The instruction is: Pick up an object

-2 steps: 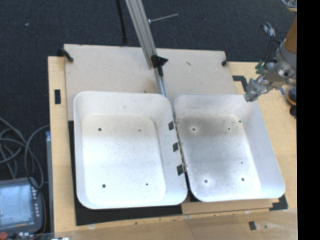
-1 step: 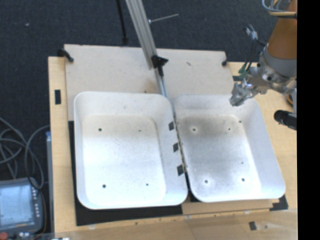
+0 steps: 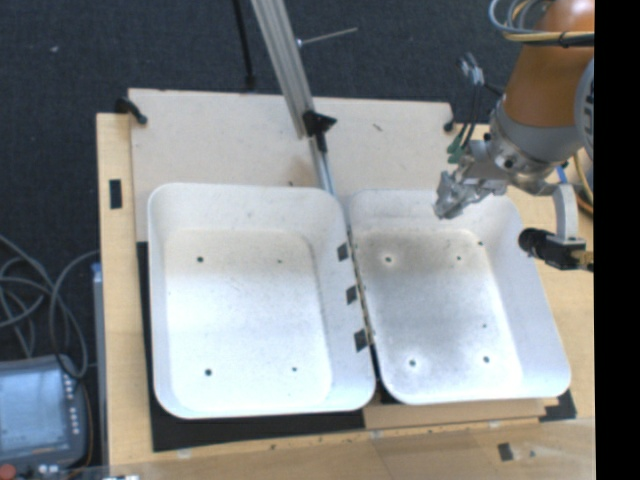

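Camera view, from above at a slant. You see two shallow white bins side by side on the table point(image 3: 230, 133), a pale wooden board with a tan rim.

The left bin point(image 3: 160, 268) has a speckled white floor with a few small dark dots. The right bin point(image 3: 520, 318) has a floor darkened by grey scuffing toward its middle, with some small round marks. Dark clips sit along the seam where the two rims meet.

No loose object to pick can be made out in either bin; you cannot tell where the task's thing is.

The arm point(image 3: 545, 78) comes in from the right, orange band above a grey wrist, cables looped at its top. The tool point(image 3: 455, 200) hangs over the far edge of the right bin, near its back rim, pointing down and to the left. It is small and blurred here; you cannot tell whether it is released or clenched, and nothing can be seen in it.

A slanted aluminium rail point(image 3: 283, 53) runs down from the top to the seam between the bins. A screen unit point(image 3: 35, 413) sits at lower left, off the table, among cables on the dark floor.
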Robot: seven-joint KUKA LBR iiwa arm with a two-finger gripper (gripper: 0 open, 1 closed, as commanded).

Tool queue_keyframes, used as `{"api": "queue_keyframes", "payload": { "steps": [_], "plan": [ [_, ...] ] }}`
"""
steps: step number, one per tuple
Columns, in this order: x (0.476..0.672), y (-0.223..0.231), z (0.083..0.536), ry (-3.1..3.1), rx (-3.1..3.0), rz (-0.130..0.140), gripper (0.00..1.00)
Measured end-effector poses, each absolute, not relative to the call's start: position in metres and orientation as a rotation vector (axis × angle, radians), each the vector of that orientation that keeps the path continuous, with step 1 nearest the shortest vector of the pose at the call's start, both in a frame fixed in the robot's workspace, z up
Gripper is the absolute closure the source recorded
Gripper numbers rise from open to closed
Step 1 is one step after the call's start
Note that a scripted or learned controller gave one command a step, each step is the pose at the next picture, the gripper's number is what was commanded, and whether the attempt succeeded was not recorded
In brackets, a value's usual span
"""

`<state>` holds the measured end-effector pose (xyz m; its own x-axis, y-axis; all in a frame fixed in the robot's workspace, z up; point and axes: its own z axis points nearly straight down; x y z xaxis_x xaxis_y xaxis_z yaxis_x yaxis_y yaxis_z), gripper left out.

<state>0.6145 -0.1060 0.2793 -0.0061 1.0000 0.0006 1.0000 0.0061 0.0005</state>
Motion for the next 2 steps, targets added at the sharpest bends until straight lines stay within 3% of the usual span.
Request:
{"api": "queue_keyframes", "payload": {
  "steps": [2],
  "plan": [
    [0.607, -0.002, 0.264, -2.229, -2.212, 0.000, 1.00]
  ]
}}
